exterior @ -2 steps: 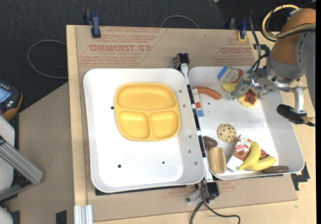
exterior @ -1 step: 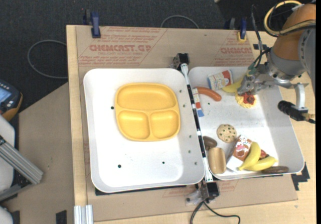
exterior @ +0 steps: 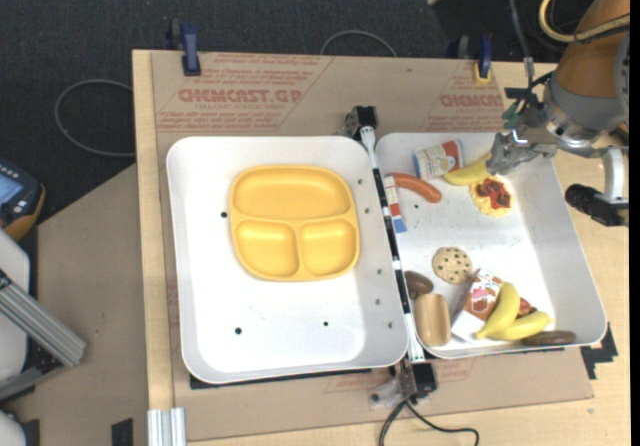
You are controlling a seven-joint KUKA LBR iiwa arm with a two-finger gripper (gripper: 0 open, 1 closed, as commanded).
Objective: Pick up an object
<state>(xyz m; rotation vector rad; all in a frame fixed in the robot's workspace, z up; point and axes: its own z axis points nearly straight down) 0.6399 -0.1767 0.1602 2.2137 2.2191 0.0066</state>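
My gripper [exterior: 503, 155] hangs over the far edge of the right bin [exterior: 560, 234], just above the right end of a small yellow banana [exterior: 463, 174]. A small pizza slice [exterior: 492, 195] lies directly in front of it. Left of the banana are a white and red carton [exterior: 437, 159] and a red sausage [exterior: 415, 187]. A cookie [exterior: 452, 263] lies mid-bin. Near the front sit a yellow banana bunch [exterior: 510, 315], a red and white packet [exterior: 483, 295], a tan bread roll [exterior: 432, 320] and a brown mushroom [exterior: 417, 284].
The left bin [exterior: 200, 314] holds a yellow divided plate [exterior: 295, 221]. A black divider bar [exterior: 385, 234] runs between the two bins. The grey arm with its orange band [exterior: 590, 74] reaches in from the upper right. Blue clamps [exterior: 187, 46] hold the board's far edge.
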